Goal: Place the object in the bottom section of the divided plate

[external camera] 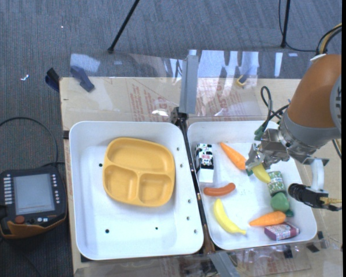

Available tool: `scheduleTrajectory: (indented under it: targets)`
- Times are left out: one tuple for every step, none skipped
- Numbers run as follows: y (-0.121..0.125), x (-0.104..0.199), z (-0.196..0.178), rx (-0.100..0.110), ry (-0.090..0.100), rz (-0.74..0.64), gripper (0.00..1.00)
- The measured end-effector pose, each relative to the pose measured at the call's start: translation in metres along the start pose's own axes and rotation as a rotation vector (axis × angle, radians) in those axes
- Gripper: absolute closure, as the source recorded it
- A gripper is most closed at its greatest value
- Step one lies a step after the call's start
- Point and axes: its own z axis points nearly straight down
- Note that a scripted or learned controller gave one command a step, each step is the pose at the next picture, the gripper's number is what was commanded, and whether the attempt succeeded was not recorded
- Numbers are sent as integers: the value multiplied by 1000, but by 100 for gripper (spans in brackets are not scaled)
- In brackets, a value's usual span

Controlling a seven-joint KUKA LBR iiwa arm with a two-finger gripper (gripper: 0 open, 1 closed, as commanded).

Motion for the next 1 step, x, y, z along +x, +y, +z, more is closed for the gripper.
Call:
scheduleTrajectory:
  targets:
    - [24, 90, 40, 0, 0, -309, 100]
